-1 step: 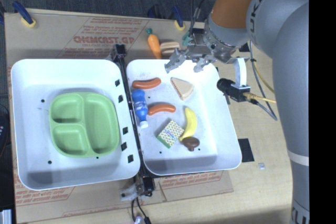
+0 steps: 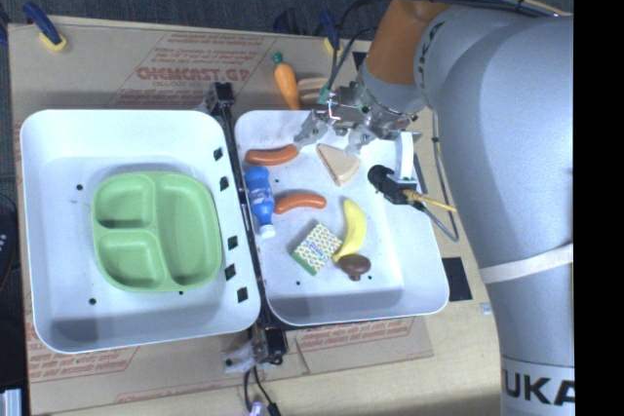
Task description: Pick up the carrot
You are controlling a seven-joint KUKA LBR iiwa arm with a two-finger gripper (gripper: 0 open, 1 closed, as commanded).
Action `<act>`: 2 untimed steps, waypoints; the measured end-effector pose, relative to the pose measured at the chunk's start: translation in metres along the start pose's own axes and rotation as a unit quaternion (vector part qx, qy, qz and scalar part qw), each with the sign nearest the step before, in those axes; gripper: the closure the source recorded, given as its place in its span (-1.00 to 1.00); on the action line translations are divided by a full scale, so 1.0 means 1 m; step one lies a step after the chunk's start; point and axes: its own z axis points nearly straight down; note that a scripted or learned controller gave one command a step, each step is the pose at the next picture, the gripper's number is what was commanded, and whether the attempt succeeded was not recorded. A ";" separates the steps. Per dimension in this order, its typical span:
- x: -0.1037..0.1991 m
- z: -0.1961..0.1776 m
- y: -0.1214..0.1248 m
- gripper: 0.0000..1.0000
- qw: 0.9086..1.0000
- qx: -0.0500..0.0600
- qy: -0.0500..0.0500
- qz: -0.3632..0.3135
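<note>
The carrot [image 2: 286, 84], orange with a small green top, lies on the brown cardboard just behind the right bin's [image 2: 421, 280] far rim, outside both bins. My gripper [image 2: 334, 132] hangs over the far end of the right bin, a little to the right of the carrot and nearer the camera. Its fingers [image 2: 314, 129] are spread open with nothing between them. Right below the gripper sits a pale wedge of sandwich [image 2: 340, 165].
The right bin also holds two sausages [image 2: 272, 154] [image 2: 299, 202], a blue bottle [image 2: 258, 195], a banana [image 2: 353, 228], a yellow-green patterned block [image 2: 316, 248] and a brown lump [image 2: 355, 265]. A green divided plate [image 2: 156, 229] lies in the left bin [image 2: 49, 146]. A beige item [image 2: 312, 92] rests beside the carrot.
</note>
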 end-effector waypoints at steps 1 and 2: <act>0.001 -0.012 0.001 1.00 1.000 0.000 0.000 -0.003; 0.076 -0.048 -0.042 1.00 1.000 -0.001 0.000 0.011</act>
